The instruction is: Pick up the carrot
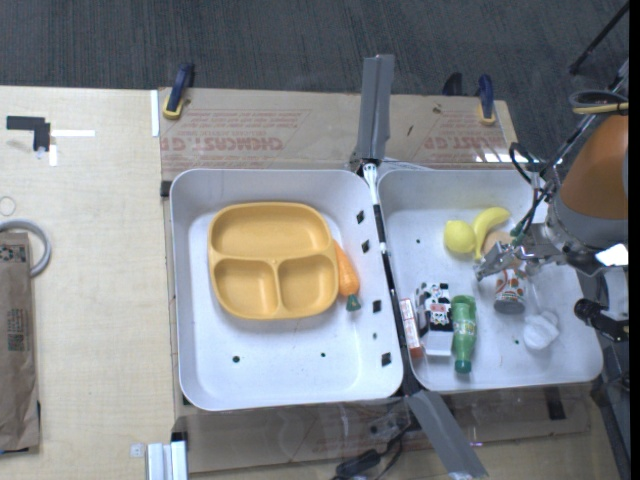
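Camera view shows my claw (pixel 503 268) over the right bin, grip state unreadable, so approach remains: I must cross left to the carrot (pixel 346 271) beside the yellow tray (pixel 272 260).

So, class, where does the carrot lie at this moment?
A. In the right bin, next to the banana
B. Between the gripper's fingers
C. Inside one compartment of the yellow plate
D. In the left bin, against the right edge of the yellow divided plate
D: the carrot lies in the left bin, along the right edge of the yellow divided plate, while the gripper hangs over the right bin.
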Controlling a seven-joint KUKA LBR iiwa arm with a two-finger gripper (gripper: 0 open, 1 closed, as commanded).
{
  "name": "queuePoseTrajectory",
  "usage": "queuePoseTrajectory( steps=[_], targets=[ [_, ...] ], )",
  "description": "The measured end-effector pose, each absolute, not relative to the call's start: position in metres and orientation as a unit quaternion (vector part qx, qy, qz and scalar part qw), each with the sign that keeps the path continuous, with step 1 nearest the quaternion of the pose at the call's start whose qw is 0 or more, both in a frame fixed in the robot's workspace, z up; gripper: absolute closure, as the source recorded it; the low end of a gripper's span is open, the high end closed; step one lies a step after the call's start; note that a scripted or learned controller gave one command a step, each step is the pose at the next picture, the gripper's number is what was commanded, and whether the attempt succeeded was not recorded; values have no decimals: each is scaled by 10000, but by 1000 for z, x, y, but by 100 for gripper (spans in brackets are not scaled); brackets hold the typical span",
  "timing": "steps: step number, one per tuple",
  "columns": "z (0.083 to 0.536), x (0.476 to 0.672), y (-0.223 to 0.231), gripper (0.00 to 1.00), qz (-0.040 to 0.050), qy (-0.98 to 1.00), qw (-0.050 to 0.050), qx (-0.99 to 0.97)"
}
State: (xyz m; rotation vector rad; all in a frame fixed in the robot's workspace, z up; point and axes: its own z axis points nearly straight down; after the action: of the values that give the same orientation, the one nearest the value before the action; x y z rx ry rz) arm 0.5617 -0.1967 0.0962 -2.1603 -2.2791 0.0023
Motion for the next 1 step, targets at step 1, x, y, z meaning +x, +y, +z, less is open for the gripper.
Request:
queuePoseTrajectory(
  steps=[1],
  targets=[
    [169, 552, -138, 0, 2, -7642, -1, -6450]
  ],
)
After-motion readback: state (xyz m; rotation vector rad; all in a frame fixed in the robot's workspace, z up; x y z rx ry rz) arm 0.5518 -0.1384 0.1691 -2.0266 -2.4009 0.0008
